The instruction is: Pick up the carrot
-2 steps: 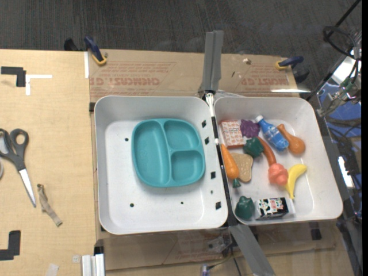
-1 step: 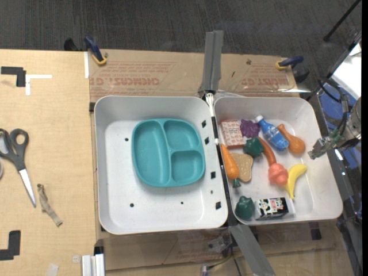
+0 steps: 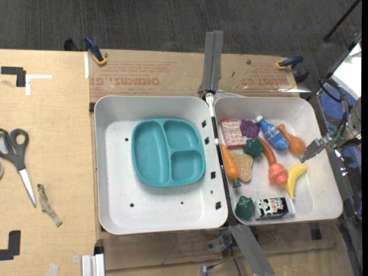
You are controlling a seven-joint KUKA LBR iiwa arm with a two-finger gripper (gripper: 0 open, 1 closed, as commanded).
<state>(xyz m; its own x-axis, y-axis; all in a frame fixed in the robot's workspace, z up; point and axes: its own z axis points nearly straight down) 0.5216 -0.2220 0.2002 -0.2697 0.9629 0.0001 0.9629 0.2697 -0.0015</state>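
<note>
Right bin (image 3: 322, 209) holds the toy food; left bin (image 3: 109, 211) holds a teal divided plate (image 3: 168, 152). Carrot (image 3: 230, 161) lies against the right bin's left wall, long axis running roughly front to back, touching a slice of toast (image 3: 245, 168) on its right side and just in front of a pink-and-white box (image 3: 231, 133). A second slim orange piece (image 3: 269, 151) sits between a dark green vegetable (image 3: 253, 147) and a pink item (image 3: 278, 174); not the target, by my reading. Tool (image 3: 313, 150) is at the right bin's right rim, near the banana (image 3: 295, 177), well apart from the carrot and gripping nothing; whether it stands apart or together cannot be told at this size. Judged step: approach, grasp not begun. Next move calls for a traverse across the bin to above the carrot, closing axis set across its width, then a descent. Risks: the bin wall and toast crowd both sides, leaving little finger room.
</note>
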